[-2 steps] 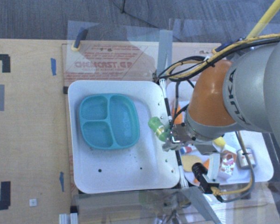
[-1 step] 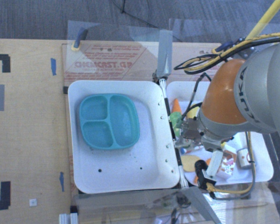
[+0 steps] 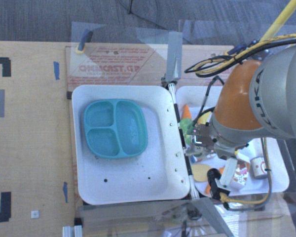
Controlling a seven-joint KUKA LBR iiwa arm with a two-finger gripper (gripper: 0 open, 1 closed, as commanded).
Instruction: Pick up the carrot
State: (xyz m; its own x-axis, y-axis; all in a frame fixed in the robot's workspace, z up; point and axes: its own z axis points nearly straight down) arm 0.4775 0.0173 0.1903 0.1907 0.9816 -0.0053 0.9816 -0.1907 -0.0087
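Carrot is seen lying in the right bin near its left wall, orange tip up, green leaves below, beside the arm's wrist. The gripper is lowered among the bin's clutter just below it. No lift is judged to have been made yet; grasping and raising remain.

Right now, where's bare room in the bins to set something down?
The left bin has bare floor below and right of the teal tray. The right bin is crowded: the arm hangs over the carrot and other items.
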